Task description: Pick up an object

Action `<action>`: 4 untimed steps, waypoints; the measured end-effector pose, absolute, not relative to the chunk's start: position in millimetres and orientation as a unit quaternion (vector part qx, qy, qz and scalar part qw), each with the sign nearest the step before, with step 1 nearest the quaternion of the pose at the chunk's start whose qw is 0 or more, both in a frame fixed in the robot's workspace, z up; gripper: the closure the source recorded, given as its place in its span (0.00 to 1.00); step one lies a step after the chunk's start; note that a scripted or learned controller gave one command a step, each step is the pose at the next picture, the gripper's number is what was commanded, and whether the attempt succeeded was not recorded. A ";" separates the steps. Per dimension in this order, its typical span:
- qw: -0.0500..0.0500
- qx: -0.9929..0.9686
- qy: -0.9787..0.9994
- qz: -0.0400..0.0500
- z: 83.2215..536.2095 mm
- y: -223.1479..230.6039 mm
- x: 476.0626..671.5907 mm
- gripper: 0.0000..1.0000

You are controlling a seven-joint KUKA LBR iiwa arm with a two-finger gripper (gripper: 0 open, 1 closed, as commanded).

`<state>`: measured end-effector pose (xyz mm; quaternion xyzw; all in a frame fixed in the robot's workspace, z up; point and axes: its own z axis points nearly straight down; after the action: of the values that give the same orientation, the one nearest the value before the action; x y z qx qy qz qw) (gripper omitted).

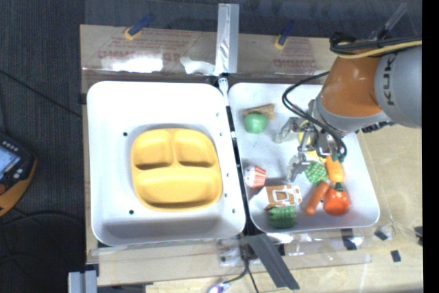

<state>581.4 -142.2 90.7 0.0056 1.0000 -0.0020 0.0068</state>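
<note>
At the near edge of the right bin lies a crowd of toy food: a green leafy piece against the front wall, a small printed carton just behind it, and to their right a carrot lying at a slant beside a red tomato. A pink and white cupcake sits close to the wall between the two bins. Above the carrot, a green piece and a small orange piece lie right under the hand. The hand hangs low over the middle of this bin, its metal fingers pointing down toward that cluster; whether they are spread or closed cannot be told, and nothing can be seen held between them. Farther back, a green ball rests touching a tan piece. The left bin holds a yellow divided tray. Both bins stand on the table. The arm, grey with its orange band, reaches in from the right.
</note>
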 end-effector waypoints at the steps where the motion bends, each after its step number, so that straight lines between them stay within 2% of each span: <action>1: 0.007 -0.064 0.998 -0.003 90.8 -157.6 581.1 0.00; 2: 0.008 -0.017 1.000 -0.002 91.0 -117.6 581.5 0.00; 3: 0.008 -0.111 0.994 -0.003 91.2 -131.9 570.4 0.00; 4: 0.008 -0.193 0.981 -0.003 91.0 -160.4 567.5 0.00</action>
<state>567.5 -160.4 91.0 -0.1925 0.9813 -0.0027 0.0076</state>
